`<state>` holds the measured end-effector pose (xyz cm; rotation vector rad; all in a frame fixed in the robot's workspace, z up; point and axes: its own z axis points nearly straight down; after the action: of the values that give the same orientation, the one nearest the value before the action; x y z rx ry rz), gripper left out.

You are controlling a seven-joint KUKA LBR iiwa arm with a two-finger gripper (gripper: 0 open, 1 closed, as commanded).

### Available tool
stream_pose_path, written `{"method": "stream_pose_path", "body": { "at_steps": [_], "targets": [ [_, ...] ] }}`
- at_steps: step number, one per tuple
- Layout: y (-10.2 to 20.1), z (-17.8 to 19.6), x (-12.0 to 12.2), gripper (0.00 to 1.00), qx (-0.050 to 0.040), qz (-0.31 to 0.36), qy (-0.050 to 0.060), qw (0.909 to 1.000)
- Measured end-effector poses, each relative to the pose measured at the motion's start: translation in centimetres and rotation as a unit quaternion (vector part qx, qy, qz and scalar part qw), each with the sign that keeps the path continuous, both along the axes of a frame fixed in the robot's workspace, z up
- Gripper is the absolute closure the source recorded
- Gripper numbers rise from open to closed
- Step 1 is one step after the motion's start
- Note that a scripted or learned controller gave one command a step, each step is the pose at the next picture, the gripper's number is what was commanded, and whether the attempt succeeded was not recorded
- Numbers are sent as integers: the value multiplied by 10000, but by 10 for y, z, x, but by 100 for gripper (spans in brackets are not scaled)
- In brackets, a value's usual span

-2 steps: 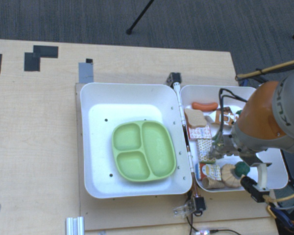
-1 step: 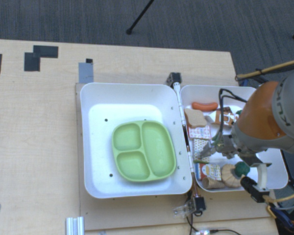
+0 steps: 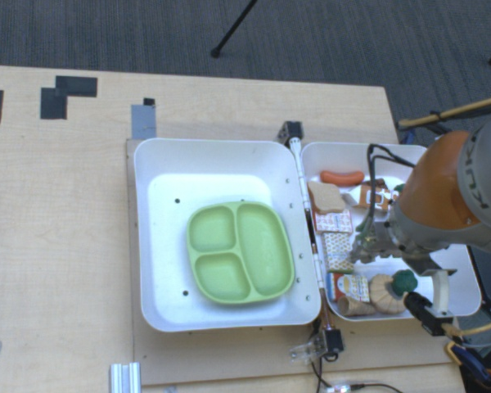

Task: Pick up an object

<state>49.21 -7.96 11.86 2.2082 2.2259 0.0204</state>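
Observation:
The right bin (image 3: 473,300) holds several small items. An orange-red sausage (image 3: 342,177) lies at its far end, with a tan bread slice (image 3: 324,196) and a red-and-white patterned packet (image 3: 335,223) below it. At the near end are a printed packet (image 3: 353,286), a brown bun-like piece (image 3: 385,295) and a small green item (image 3: 403,282). My gripper (image 3: 367,242) reaches down into the middle of this bin, just right of the patterned packets. The grey and orange wrist (image 3: 438,199) hides most of it, and I see nothing held.
A light green three-compartment plate (image 3: 241,252) lies in the left bin (image 3: 159,219). A hinge bar (image 3: 304,211) runs between the bins. Cables and a black part (image 3: 421,313) hang off the arm over the right bin's near edge. Bare bench stretches to the left.

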Motion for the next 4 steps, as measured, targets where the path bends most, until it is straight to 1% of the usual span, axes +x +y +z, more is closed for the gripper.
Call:
{"method": "stream_pose_path", "body": {
  "at_steps": [1, 2, 3, 4],
  "targets": [
    [0, 0, 0, 0, 0, -5, 0, 10000],
    [-2, -29, -1, 0, 14, -15, 13, 10000],
    [-1, -16, 2, 100, 12, 0, -30, 10000],
    [-1, -16, 2, 0, 10, -4, -31, 10000]
  ]
}}
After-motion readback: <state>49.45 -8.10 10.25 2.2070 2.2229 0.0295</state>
